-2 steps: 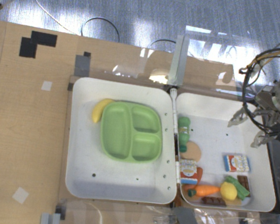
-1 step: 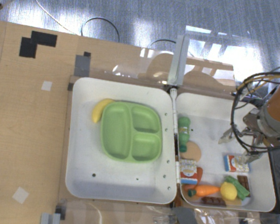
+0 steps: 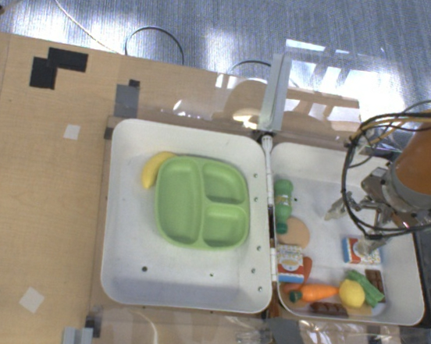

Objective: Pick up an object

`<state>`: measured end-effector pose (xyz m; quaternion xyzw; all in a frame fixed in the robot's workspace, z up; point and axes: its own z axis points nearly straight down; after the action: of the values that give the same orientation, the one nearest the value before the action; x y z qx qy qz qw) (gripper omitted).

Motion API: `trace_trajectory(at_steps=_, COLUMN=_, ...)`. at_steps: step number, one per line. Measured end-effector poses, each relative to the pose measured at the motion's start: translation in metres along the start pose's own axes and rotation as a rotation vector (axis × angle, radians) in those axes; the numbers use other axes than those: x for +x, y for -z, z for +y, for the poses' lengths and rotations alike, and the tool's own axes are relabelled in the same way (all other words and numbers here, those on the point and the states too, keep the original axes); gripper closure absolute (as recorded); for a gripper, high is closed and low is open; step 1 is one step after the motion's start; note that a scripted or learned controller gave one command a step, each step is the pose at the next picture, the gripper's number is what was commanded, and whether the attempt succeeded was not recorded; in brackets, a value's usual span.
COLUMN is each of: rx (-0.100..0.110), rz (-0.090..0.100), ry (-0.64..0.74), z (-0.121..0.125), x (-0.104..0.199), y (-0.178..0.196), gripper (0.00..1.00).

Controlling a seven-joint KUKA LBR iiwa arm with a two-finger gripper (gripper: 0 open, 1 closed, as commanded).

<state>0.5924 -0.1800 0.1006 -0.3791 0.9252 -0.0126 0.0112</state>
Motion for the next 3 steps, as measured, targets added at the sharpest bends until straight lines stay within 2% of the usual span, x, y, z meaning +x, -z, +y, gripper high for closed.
trace_trajectory(at_steps=1, rx=0.004, rz=-0.009, ry=-0.09, z=0.013, x=0.013, y=0.0, gripper=0.0)
trace_trajectory(at_steps=2, rx=0.001, rz=-0.007, ry=-0.185, z=0.057, x=0.0, y=0.001, gripper=0.0)
trace_trajectory(at_steps=3, rx=-0.007, rz=-0.006, ry=-0.253, z=-0.026, x=-0.089, y=-0.003, gripper=0.0)
